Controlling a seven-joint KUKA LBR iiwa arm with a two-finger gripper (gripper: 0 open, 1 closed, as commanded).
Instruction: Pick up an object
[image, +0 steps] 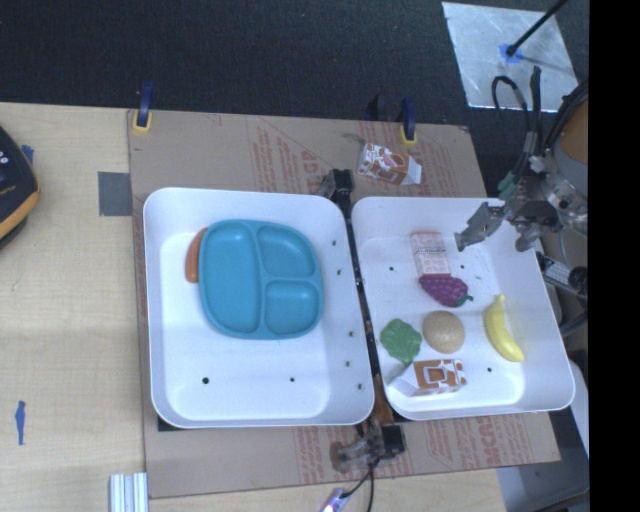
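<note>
The right bin (560, 395) holds several small things. A pink and white packet (430, 252) lies near its back, with purple grapes (445, 290) just in front. A beige round item (443, 330), a green leafy piece (400, 340), an orange and white carton (438, 375) and a yellow banana (503, 330) lie toward the front. My gripper (503, 232) hangs over the bin's back right part, open, with nothing between its fingers (478, 228). It is to the right of the packet and apart from it.
The left bin (170, 390) holds a blue divided plate (262, 278) with an orange item (191, 255) sticking out at its left edge. A small wrapped packet (388, 163) lies on the cardboard behind the bins. A yellow and black device (15, 190) sits at the far left.
</note>
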